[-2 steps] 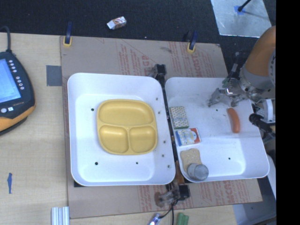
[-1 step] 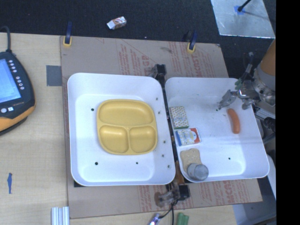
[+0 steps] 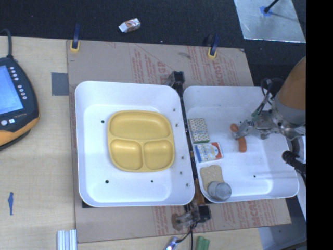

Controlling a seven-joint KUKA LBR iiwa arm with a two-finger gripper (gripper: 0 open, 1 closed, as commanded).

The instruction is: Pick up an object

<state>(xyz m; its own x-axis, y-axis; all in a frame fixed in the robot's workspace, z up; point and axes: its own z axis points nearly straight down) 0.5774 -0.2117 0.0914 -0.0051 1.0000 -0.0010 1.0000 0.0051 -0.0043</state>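
From where I stand, the arm (image 3: 292,95) leans in over the right bin (image 3: 260,189), its orange band near the edge of view. The gripper (image 3: 244,132) hangs low over the bin floor, its metal fingers (image 3: 240,134) spread a little around the top of a small orange sausage-shaped piece (image 3: 242,142). The piece lies on the bin floor, one end poking out on the left of the fingers and the rest running down below them; whether the fingers actually pinch it I cannot tell.

Along the right bin's left wall sit a small patterned green-and-tan box (image 3: 199,129), a white and red-blue packet (image 3: 208,151) just below it, then a tan slice like toast (image 3: 209,173) with a grey round can (image 3: 220,190) resting on its lower corner.

The left bin (image 3: 88,139) holds a yellow divided plate (image 3: 140,140) with three compartments, lying flat near its middle. A teach pendant (image 3: 14,105) rests on the bench at the far left.
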